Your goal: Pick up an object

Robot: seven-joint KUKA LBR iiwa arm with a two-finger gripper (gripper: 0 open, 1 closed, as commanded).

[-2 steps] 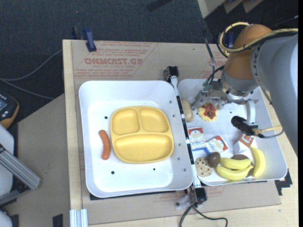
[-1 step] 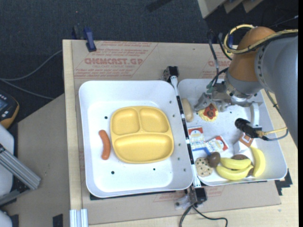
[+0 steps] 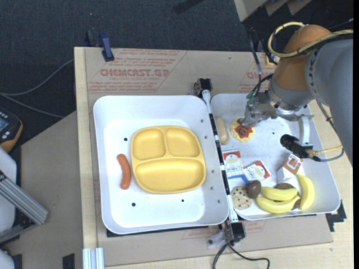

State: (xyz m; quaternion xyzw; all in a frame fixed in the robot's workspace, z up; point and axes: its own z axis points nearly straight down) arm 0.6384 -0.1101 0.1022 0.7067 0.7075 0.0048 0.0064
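Note:
My gripper (image 3: 247, 118) hangs low over the back left part of the right bin (image 3: 268, 145), right above a small round pizza toy (image 3: 243, 132) with a red topping. Its tips look close to or touching the toy, and the wrist hides them from above. The grey arm with its orange band (image 3: 297, 49) comes in from the upper right. A tan bread roll (image 3: 222, 131) lies just left of the pizza, against the bin wall.
The right bin also holds two small cartons (image 3: 231, 161) (image 3: 257, 170), a cookie (image 3: 240, 197), a brown round toy (image 3: 254, 189), bananas (image 3: 280, 198) and a small orange packet (image 3: 292, 165). In the left bin (image 3: 106, 150) sit a yellow divided plate (image 3: 167, 158) and a sausage (image 3: 125, 171).

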